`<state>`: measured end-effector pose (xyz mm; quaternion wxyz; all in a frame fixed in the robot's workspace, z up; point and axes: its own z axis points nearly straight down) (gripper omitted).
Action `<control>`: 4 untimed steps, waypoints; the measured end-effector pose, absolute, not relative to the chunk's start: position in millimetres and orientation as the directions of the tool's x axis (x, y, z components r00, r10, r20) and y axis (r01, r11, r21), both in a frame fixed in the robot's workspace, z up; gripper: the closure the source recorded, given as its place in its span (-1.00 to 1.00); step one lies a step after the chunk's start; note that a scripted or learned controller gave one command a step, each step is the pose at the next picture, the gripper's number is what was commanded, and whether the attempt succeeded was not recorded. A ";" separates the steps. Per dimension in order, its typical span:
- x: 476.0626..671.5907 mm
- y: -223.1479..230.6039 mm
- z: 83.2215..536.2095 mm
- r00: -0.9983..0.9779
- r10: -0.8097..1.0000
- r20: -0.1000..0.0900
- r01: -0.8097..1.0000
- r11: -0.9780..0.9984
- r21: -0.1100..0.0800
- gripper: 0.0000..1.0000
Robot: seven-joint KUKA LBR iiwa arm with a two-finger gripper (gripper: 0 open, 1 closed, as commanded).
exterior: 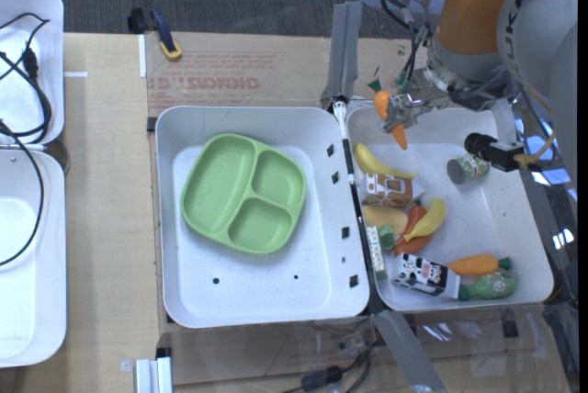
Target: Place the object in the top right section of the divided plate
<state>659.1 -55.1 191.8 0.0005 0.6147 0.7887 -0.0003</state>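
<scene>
The divided plate [243, 192] is smooth pale-green plastic, rounded at the corners, with three shallow sections set off by raised ridges; it sits in the upper-left part of the left bin [184, 290], a glossy white tray with a low rim, and bare white floor lies along that bin's near edge and right side. The right bin [537, 226] holds a loose heap of toy food: a yellow banana [378, 163] near its left wall, a small printed carton [386, 189], a red pepper shape [415, 224], a black-and-white milk carton [424, 275] at the near edge, an orange carrot [478, 265] beside a green vegetable [491, 287], and a small tin can [467, 167] lying toward the right wall. The gripper [399, 114] hangs over the far-left corner of the right bin, fingers clamped on a small orange carrot [399, 136] with a green tuft, which points down and dangles clear above the bin floor, just above the banana. The shared rim between the two bins lies just left of the carrot, with the plate well beyond it.
</scene>
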 end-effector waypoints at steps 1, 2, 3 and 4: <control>532.4 35.8 190.5 -0.121 0.993 -0.001 0.993 0.121 -0.004 1.00; 494.1 114.8 200.3 -0.232 0.973 -0.001 0.973 0.232 -0.004 1.00; 537.7 132.6 180.1 -0.438 0.899 -0.001 0.899 0.438 -0.004 1.00; 537.8 132.5 180.3 -0.438 0.899 -0.001 0.899 0.438 -0.004 -1.00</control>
